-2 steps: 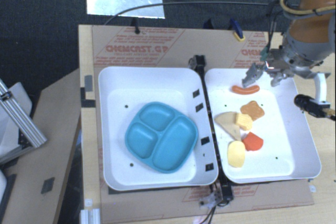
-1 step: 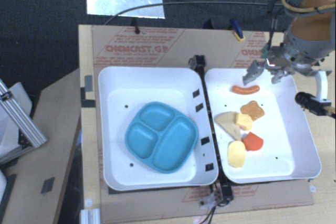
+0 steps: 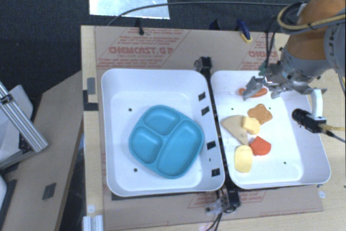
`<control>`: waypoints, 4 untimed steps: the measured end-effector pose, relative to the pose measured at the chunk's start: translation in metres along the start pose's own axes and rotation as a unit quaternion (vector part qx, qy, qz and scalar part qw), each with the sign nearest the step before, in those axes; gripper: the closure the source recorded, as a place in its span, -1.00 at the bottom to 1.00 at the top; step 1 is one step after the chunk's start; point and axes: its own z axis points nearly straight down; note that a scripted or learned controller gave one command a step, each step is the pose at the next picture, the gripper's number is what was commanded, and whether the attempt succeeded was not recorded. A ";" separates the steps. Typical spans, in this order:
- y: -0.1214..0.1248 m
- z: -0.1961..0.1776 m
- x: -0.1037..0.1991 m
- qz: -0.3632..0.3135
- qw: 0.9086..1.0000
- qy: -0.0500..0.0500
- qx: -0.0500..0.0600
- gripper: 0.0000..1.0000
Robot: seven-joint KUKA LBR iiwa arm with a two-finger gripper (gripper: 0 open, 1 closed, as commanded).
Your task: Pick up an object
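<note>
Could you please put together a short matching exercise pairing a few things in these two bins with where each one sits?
Things:
1. blue divided plate
2. gripper
3. pale yellow piece
4. red piece

Places:
A. right bin, nearest its front wall
B. left bin
C. over the back of the right bin
D. right bin, just right of the pale yellow piece

Pairs: 1-B, 2-C, 3-A, 4-D

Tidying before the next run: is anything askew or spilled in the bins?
Nothing spilled. The blue compartment plate sits rotated in the left white bin, not squared to its walls. Toy food pieces cluster loosely in the right bin.
</note>
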 end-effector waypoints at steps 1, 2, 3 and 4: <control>0.007 0.044 0.001 0.000 1.000 0.000 0.000 -1.00; 0.011 0.105 0.006 -0.001 1.000 0.000 0.000 -1.00; 0.012 0.091 0.005 0.000 1.000 0.000 -0.002 1.00; 0.020 0.040 0.013 -0.002 1.000 0.000 -0.004 1.00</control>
